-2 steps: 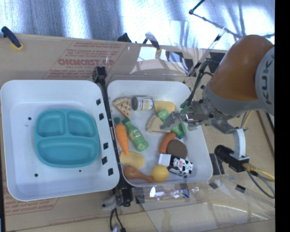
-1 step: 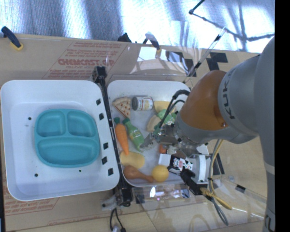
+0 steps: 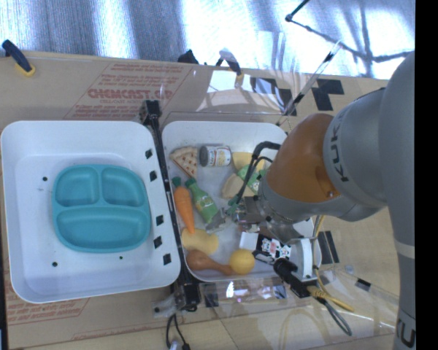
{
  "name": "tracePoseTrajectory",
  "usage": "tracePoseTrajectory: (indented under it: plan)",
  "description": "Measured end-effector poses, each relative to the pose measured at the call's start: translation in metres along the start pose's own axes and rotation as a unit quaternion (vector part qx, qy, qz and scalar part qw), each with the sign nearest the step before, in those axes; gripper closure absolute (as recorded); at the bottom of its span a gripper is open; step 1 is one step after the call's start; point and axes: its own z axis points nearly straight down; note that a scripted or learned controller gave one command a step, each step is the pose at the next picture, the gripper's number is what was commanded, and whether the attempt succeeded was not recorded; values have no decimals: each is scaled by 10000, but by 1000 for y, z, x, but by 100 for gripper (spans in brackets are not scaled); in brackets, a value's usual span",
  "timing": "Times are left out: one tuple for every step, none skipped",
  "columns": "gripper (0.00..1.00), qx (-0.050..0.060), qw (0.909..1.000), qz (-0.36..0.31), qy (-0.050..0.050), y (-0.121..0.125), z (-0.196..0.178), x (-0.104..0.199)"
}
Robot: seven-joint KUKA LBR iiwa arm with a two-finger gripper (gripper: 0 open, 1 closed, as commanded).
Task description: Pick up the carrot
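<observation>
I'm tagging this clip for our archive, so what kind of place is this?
Most likely a robotics lab bench set up for pick-and-place trials. A grey and orange arm reaches over two shallow white bins; the right bin holds toy food such as a carrot, and the left holds a teal divided plate.

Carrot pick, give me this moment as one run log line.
carrot: lying in right bin, left side, beside green bottle | gripper: low over right bin, fingers unclear | carrot not held | teal tray: left bin

Smooth matt plastic is seen on the teal plate; glossy white plastic on both bins.
</observation>
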Motion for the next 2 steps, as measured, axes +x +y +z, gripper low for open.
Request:
tracePoseTrajectory:
  plan:
    - [0, -4, 9903, -1387, -7, 0, 36, 1]
    - [100, 11, 9897, -1432, -7, 1, 26, 1]
